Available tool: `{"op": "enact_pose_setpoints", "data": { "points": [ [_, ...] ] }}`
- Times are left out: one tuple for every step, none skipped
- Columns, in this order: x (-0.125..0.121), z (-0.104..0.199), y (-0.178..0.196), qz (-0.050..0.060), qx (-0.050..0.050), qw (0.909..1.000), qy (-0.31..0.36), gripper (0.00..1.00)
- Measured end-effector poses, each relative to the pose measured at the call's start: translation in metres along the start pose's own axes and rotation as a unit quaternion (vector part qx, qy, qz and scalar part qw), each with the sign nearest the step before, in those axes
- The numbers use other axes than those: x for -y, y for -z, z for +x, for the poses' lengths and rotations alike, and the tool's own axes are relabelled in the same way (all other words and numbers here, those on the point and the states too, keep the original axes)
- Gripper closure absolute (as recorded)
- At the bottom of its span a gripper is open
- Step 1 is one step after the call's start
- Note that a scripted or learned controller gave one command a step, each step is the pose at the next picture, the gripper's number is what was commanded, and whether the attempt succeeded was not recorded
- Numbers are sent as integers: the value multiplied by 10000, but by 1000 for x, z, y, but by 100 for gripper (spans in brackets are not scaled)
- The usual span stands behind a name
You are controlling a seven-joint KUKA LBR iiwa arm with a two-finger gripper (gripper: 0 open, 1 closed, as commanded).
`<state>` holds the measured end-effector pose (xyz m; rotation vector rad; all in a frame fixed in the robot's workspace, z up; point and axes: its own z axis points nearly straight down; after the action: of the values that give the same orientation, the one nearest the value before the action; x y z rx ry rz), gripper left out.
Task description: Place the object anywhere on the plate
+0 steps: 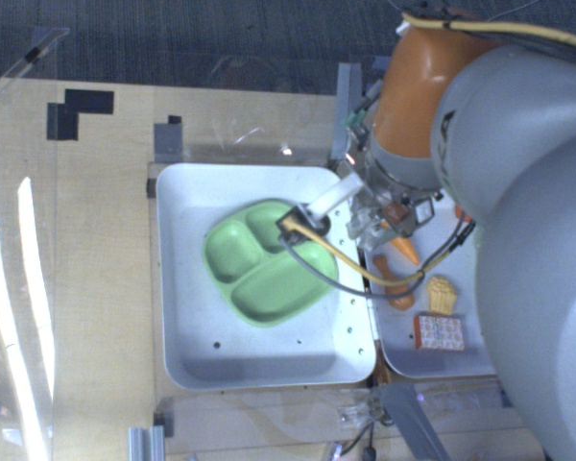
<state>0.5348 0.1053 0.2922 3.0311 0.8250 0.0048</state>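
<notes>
A green divided plate (264, 265) lies in the left white bin (187, 353), towards its right half. My gripper (372, 223) hangs below the orange wrist band, over the seam between the two bins and just right of the plate's rim. The arm's bulk hides its lower end. A white bar with a dark tip (302, 219) reaches from the wrist over the plate's upper right rim. A yellow and black cable (331, 262) loops across the plate's right edge. An orange carrot-like piece (404, 251) lies just under the wrist in the right bin.
The right bin (403, 365) also holds a small orange lump (401, 303), a yellow waffle-like piece (442, 295) and a red and white block (439, 332). The grey arm covers most of that bin. A wall runs between the bins (370, 327).
</notes>
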Motion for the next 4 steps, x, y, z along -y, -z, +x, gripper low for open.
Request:
{"op": "enact_pose_setpoints", "data": {
  "points": [
    [117, 55, 2, 6, -13, 9864, -1642, 100],
    [-6, -13, 68, -13, 5, 10000, 48, 100],
    [2, 46, 70, -2, 3, 9996, 296, 100],
    [-17, -32, -62, 8, 17, 9991, -415, 100]
  ]
}}
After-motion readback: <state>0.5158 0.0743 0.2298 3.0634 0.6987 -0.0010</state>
